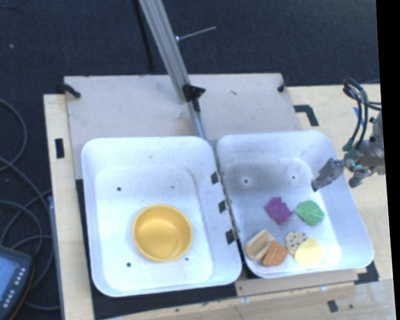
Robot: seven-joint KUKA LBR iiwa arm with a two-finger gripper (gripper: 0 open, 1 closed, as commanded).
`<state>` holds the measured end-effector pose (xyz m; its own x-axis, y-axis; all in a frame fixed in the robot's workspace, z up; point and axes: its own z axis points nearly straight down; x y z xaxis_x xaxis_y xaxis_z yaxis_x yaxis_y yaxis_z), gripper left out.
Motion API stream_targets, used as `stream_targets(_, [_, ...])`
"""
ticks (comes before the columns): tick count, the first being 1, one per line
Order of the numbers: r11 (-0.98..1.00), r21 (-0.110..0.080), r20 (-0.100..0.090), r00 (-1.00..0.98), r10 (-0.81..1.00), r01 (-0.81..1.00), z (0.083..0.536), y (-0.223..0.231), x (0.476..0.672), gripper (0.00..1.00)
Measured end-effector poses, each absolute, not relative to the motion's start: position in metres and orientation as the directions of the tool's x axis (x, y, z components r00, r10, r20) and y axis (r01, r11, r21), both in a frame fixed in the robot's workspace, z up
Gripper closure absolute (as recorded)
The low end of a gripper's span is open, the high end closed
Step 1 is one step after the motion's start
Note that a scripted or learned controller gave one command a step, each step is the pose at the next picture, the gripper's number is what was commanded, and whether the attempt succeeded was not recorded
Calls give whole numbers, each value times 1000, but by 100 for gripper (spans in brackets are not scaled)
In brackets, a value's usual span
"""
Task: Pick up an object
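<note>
From my remote seat I read left to right: a yellow bowl [162, 232] sits alone at about 6 o'clock in the left bin [99, 162], well clear of the job. In the right bin [253, 152], clustered toward 5 o'clock, lie a purple block [279, 210], a green piece [311, 213], a tan wedge [258, 243], an orange piece [276, 254], a spotted tile [295, 239] and a yellow lump [310, 253]. I'd judge the purple block the best pick, looking light, stiff and free on its sides, whereas the lower pieces touch and crowd each other; the gripper [324, 175] hovers at 2 o'clock over that bin carrying nothing, though whether it is spread or closed I cannot tell.

robot lab, bench [149, 105], loose cables [12, 174]
</note>
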<state>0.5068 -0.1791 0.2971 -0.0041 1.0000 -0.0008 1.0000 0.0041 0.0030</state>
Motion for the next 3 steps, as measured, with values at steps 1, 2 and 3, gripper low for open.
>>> stream_targets(1, [3, 3, 0, -3, 1000, 1000, 297, -179, 507, 0])
stream_targets(2, [-2, -1, -2, 2, 1000, 1000, 255, -181, 506, 0])
stream_targets(3, [-3, -2, -2, 3, 1000, 1000, 210, -174, 506, 0])
